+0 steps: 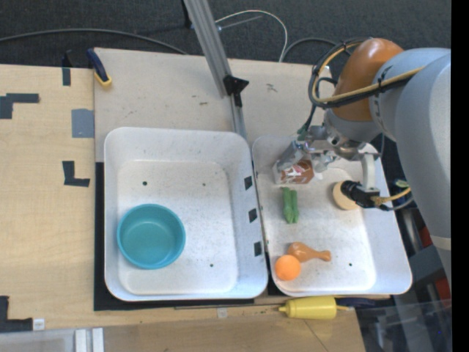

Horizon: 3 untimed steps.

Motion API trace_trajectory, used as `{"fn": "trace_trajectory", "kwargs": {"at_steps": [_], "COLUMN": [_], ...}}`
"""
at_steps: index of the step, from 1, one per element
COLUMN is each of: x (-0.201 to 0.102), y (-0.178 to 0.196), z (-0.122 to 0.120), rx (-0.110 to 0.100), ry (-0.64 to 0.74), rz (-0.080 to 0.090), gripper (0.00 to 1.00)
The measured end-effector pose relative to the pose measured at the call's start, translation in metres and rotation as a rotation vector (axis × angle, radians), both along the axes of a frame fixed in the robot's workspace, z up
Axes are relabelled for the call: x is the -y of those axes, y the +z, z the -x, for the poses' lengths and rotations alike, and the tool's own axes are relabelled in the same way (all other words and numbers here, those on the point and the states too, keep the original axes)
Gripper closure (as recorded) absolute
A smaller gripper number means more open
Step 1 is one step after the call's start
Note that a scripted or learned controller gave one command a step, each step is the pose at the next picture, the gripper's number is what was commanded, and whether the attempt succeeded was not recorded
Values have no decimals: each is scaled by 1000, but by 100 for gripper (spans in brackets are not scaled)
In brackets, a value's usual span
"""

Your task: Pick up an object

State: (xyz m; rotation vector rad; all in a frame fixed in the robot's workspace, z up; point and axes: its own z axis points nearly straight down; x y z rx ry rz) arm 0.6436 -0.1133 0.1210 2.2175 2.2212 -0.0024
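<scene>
2 white bins side by side on the bench. The left bin (124, 149) holds 1 teal bowl (151, 235) near its front-left corner. The right bin (381, 266) holds the loose items: a green pepper-like piece (291, 204) near the middle-left, an orange ball (288, 268) at the front-left, an orange-tan drumstick-shaped toy (311, 253) just beside and touching or nearly touching the ball, and a cream round piece (343, 195) at the right side. A yellow bottle-shaped item (314, 308) lies on the bench outside, just in front of the right bin.

The arm (410, 94) comes in from the right, low over the back of the right bin. The gripper (311, 149) sits at the back-left of that bin, right at a shiny brown-and-clear packet (295, 170) — the likely target. The packet looks to be just under or against the gripper tip, still down at bin level as far as I can judge, not clearly lifted.

Finger state: cannot tell — metal and wrapper blur together there.

Progress, as a judgement: approach done, arm is at the target. A confirmed grasp and the lift are left. No held object is visible, so the pick is not yet complete. Crinkly packet, could slip.
</scene>
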Motion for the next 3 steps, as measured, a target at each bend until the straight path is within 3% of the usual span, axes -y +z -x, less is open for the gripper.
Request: {"fn": "trace_trajectory", "kwargs": {"at_steps": [1,2,3], "x": [0,0,-2], "y": [-2,10,56], "z": [-4,-6,0], "rx": [13,19,2], "ry": [1,3,0], "rz": [1,2,-3], "gripper": [0,100,100]}}
